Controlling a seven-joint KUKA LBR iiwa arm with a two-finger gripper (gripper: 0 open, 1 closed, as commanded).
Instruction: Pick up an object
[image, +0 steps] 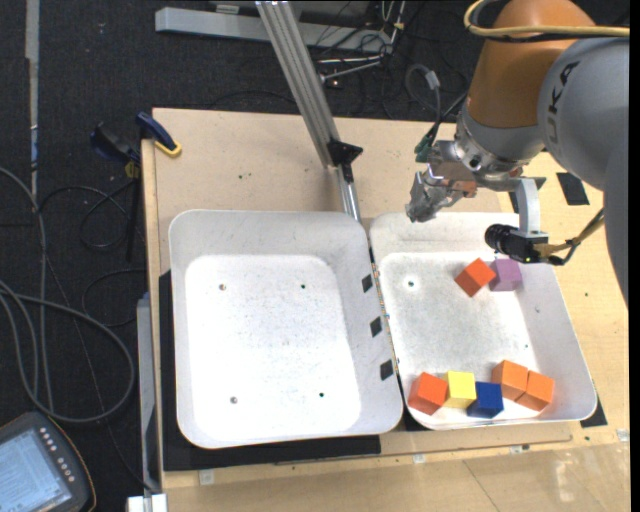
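My gripper (424, 203) hangs over the far left corner of the right bin (560, 320), with nothing visible between its fingers. An orange block (475, 276) and a purple block (507, 274) lie side by side in that bin's far part, to the right of and nearer than the gripper. Along the bin's near edge sit an orange block (429, 391), a yellow block (461, 387), a blue block (487, 399) and two more orange blocks (524, 383).
The left bin (190, 300) stands beside the right one, joined by black clips at the shared rim. A slanted metal pole (305, 85) crosses the bench behind the bins. Blue and yellow clamps (140, 140) lie at the far left corner of the bench.
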